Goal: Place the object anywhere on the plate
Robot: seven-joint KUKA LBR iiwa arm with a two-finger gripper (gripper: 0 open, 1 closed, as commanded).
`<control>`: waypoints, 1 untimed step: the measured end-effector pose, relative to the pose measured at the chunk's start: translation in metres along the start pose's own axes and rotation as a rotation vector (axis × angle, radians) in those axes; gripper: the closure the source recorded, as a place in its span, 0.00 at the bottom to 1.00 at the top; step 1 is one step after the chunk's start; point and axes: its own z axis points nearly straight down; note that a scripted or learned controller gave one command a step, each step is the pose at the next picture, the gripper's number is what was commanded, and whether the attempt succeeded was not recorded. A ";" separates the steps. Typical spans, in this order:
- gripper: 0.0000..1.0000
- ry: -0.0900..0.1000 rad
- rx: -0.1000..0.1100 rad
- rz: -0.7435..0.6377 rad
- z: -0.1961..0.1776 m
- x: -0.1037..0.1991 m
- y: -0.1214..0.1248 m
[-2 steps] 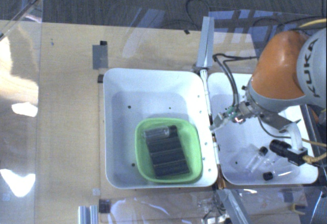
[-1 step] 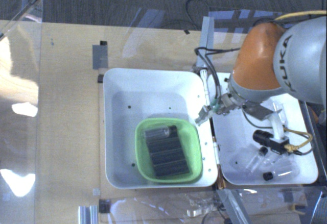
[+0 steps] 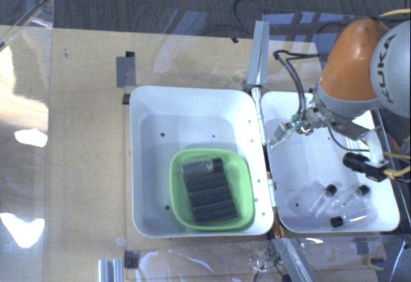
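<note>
Vials (image 3: 340,205), clear with black caps, lie in the right bin (image 3: 282,107) along its near wall; I count about three caps, though the transparent bodies overlap and the count is uncertain. The cluster sits toward the camera from the gripper (image 3: 287,128), which hangs over the far-left part of the same bin, close to the divider between the two bins. The one arm (image 3: 359,69) reaches in above that bin. Whether the gripper is apart or together cannot be told at this resolution; nothing is visible in it. The vials' long axes appear to run roughly diagonal to the bin wall, but glare makes this hard to confirm. One green plate (image 3: 243,171) rests in the left bin (image 3: 192,97), at its near side, away from the vials across the divider. On the plate lies one dark ribbed block with a small clear piece at its far end. Two bins, one plate, one arm.
</note>
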 end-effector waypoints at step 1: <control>0.00 -0.002 -0.001 -0.004 -0.080 -0.030 -0.037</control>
